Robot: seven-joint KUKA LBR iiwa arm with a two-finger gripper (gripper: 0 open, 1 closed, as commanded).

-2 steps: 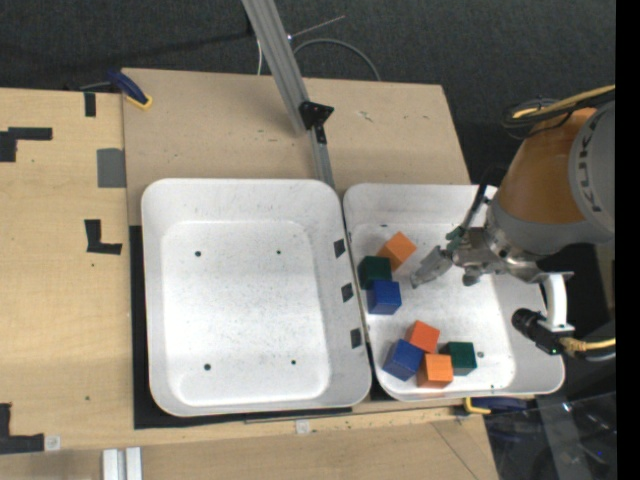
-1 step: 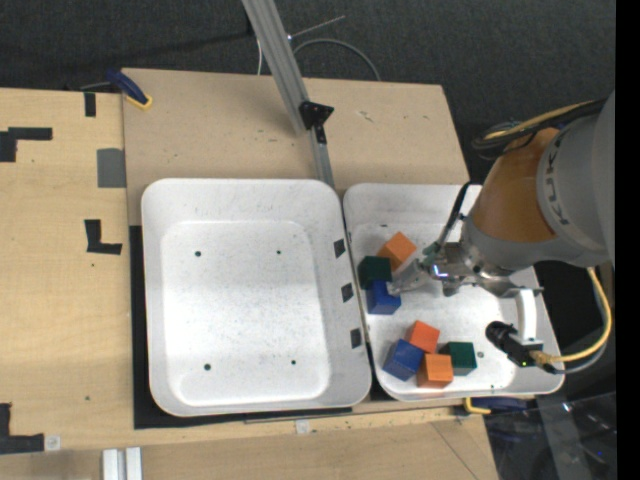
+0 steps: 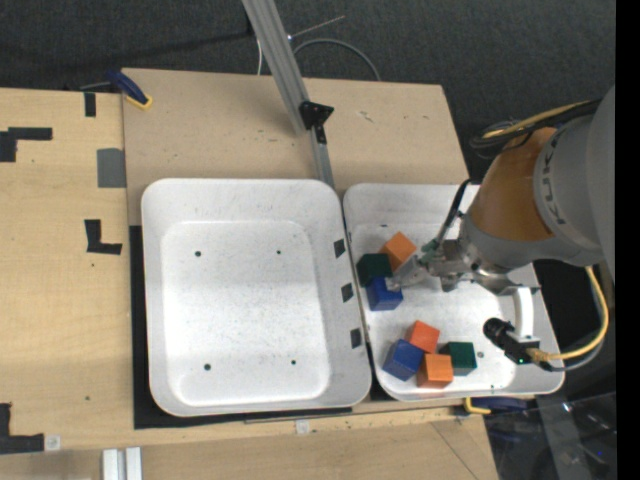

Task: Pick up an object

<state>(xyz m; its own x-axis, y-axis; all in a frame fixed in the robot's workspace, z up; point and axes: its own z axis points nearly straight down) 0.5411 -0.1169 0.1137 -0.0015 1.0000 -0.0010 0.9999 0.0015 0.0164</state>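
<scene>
Camera view looked down on the bench, and nearest its lower edge, at about five o'clock in the right bin (image 3: pixel 395 200), lay a tight cluster: a blue block (image 3: pixel 403 359) touching an orange block (image 3: pixel 436 369), with a second orange block (image 3: pixel 424 335) just above them and a dark green block (image 3: pixel 461 356) beside them at three o'clock. Farther up, toward the bin's nine o'clock side, sat another group: a blue cube (image 3: pixel 383 293), a dark green cube (image 3: pixel 375 267) touching it at twelve o'clock, and an orange cube (image 3: pixel 400 249) just beyond at one o'clock. The gripper (image 3: pixel 412 273) had its tip low among this upper group, just beside the blue cube and the orange cube; whether it was spread or pressed together could not be told, and no block was seen between its tips. The grey arm with its orange band (image 3: pixel 508 203) reached in from three o'clock. The left bin (image 3: pixel 240 193) lay alongside, at nine o'clock from the right one.
</scene>
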